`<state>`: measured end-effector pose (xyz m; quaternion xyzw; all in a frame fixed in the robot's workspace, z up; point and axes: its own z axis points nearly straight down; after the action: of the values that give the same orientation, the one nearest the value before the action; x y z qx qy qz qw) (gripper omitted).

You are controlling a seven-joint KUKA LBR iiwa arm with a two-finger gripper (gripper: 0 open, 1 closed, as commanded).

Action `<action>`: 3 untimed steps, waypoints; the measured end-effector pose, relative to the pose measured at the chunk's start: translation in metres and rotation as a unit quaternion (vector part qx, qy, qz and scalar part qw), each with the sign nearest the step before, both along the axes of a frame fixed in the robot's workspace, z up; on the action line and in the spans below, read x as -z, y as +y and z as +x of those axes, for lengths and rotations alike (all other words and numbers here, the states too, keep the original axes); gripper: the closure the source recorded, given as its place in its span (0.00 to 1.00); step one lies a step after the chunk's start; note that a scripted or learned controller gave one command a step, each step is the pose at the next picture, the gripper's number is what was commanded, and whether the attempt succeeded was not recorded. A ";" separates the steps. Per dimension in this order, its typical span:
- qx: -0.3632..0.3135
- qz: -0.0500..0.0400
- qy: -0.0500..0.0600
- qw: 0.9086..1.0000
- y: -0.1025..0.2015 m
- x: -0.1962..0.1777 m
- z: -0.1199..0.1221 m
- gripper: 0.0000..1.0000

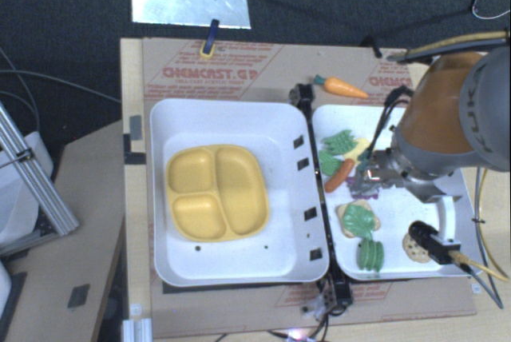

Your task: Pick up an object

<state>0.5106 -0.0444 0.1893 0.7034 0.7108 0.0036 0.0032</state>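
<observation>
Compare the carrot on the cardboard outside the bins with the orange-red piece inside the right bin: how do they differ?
The carrot lies on the cardboard beyond the right bin, nearly level across the view; the orange-red piece lies inside that bin, slanted. The carrot is lighter orange with a green tip; the orange-red piece is redder, and I can't make out any green on it. The carrot lies alone; the orange-red piece sits among green toys beside the gripper. Both are small and elongated.

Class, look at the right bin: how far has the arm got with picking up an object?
Done: the pincer is down among the toy foods in the right bin. In hand: nothing visibly. The red chili and green leaf lie beside it. Left: grasp and lift one.
</observation>
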 end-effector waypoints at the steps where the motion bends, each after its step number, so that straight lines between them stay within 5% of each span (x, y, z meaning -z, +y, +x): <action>1: 0.000 0.000 0.000 1.000 0.046 -0.107 -0.024 1.00; 2: 0.002 0.000 0.004 1.000 0.072 -0.049 -0.001 1.00; 3: 0.001 0.001 0.002 1.000 0.101 -0.115 -0.024 1.00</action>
<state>0.4867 0.0563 0.3038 0.7045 0.7097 0.0027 0.0014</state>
